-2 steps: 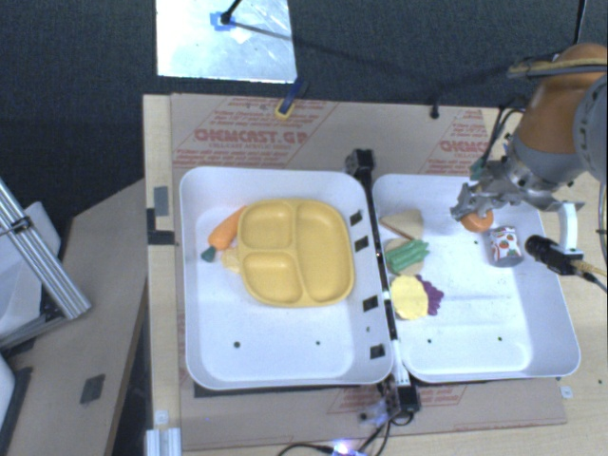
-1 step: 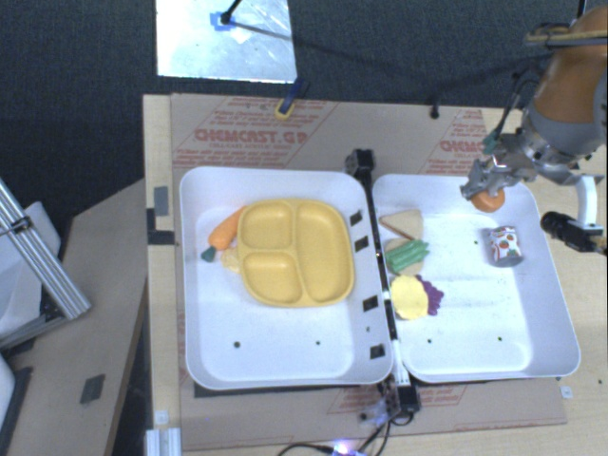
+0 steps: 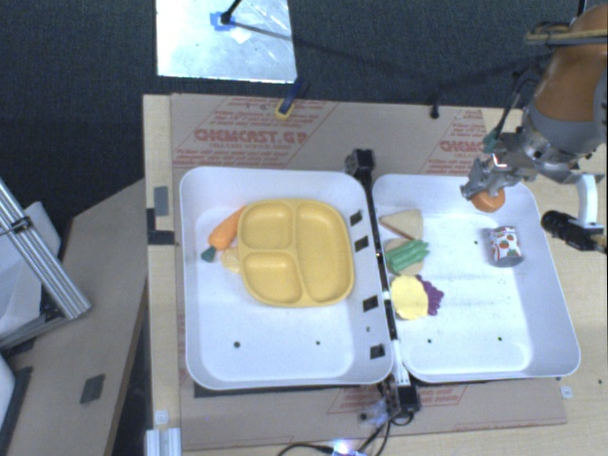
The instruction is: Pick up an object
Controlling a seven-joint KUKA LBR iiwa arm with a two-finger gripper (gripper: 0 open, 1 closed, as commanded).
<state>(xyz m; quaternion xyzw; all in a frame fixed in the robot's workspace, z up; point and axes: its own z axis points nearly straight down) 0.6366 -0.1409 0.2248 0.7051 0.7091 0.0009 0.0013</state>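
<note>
Bench front edge (image 3: 285, 416): pale wood, with brown printed cardboard under both bins
Left bin (image 3: 204, 350): shallow, white, holding the divided plate and the carrot
Right bin (image 3: 532, 340): shallow, white, joined to the left bin along a black-clipped centre seam
Yellow disc (image 3: 408, 297): flat and round, near the seam in the right bin, nearest of the cluster to the front
Purple grapes (image 3: 433, 296): touching the disc's right edge, partly tucked behind it
Yellow plate (image 3: 290, 252): three compartments, centred in the left bin, tilted slightly in plan
Green piece (image 3: 408, 252): ribbed, lying just behind the disc, close to the seam
Carrot (image 3: 224, 229): orange with a green tip, lying aslant against the plate's left rim
Small can (image 3: 504, 245): silver with a red and white label, lying in the right part of the right bin, well apart from the cluster
Bread wedge (image 3: 404, 222): tan and triangular, just behind the green piece
Orange object (image 3: 489, 199): rounded, at the far end of the right bin, directly under the gripper
Gripper (image 3: 486, 180): low over the far right bin, fingers appearing closed around the top of the orange object, contact partly hidden by the metal housing
Arm (image 3: 570, 88): grey with an orange band, reaching in from the right
Metal sheet (image 3: 225, 25): shiny square on the dark floor beyond the bench
</note>
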